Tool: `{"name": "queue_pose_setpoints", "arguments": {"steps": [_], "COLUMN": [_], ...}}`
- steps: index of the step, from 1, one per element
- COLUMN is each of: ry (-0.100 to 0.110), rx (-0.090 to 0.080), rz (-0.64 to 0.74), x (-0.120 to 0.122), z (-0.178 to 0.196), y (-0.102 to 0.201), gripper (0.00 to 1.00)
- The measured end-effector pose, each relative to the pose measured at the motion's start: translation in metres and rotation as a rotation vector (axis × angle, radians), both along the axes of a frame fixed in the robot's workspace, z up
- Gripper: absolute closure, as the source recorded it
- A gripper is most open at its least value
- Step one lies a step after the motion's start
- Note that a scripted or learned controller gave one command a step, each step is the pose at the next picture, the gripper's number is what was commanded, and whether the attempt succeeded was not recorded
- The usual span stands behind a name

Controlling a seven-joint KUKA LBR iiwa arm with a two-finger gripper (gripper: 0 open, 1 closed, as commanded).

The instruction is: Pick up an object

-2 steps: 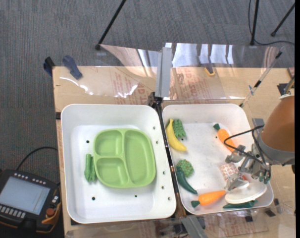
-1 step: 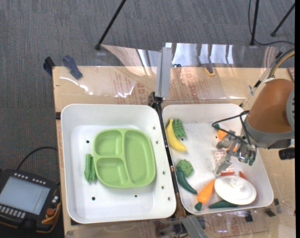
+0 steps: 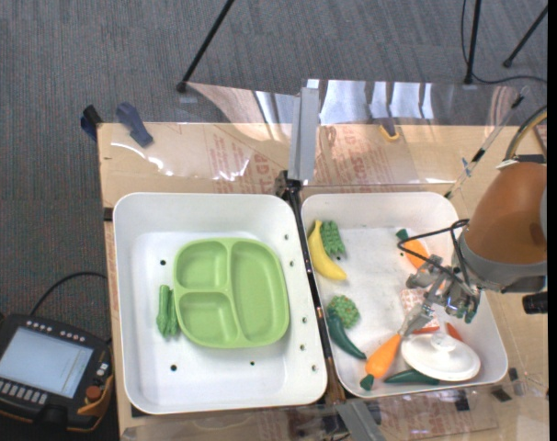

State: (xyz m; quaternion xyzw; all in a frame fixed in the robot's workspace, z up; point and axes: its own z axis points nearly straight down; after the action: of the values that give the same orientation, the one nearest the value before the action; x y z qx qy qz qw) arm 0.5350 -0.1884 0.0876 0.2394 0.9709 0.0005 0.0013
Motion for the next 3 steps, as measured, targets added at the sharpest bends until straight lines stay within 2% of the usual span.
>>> {"name": "queue_pose_setpoints", "arguments": {"steps": [2, 3], "ry": [0.002, 0.004], "rx": [0.002, 0.001], "rz": [-0.075, -0.193], "x": [-0.04, 0.023], "z": [-0.001, -0.001], "y": [-0.008, 0.01], "gripper": [0.0, 0.0]}}
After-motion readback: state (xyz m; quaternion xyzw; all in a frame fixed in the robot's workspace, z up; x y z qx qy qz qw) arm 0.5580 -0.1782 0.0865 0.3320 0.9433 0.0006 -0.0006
